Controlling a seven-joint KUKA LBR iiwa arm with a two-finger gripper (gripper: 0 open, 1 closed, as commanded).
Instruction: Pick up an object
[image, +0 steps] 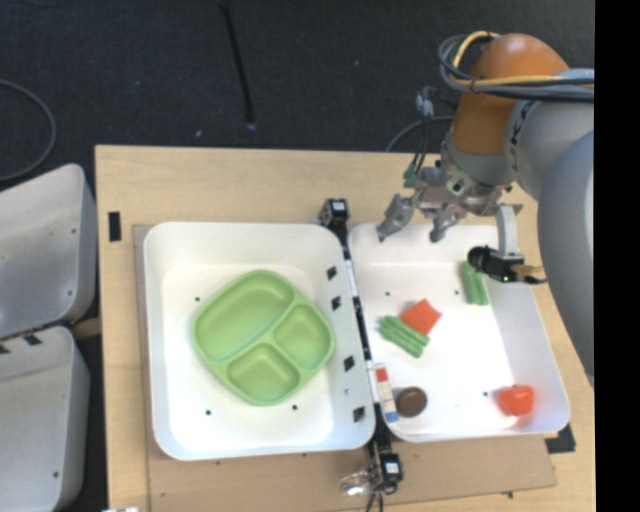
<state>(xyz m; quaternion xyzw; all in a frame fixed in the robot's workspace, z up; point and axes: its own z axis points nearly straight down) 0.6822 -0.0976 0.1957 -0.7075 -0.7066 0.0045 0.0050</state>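
Note:
My gripper (412, 226) hangs over the far edge of the right bin (520, 345), its two fingers spread apart with nothing between them. Below it in that bin lie an orange-red block (422, 316), a ribbed green piece (402, 336), a green stick (474, 283) near the right wall, a brown disc (410, 402) at the front left, and a red-orange piece (516, 400) at the front right. The gripper touches none of them.
The left bin (170, 400) holds a green three-part plate (264, 336). A divider with black clips (352, 330) runs between the bins. A black fixture (496, 264) sits at the right bin's far right. The arm's orange band (500, 90) rises behind.

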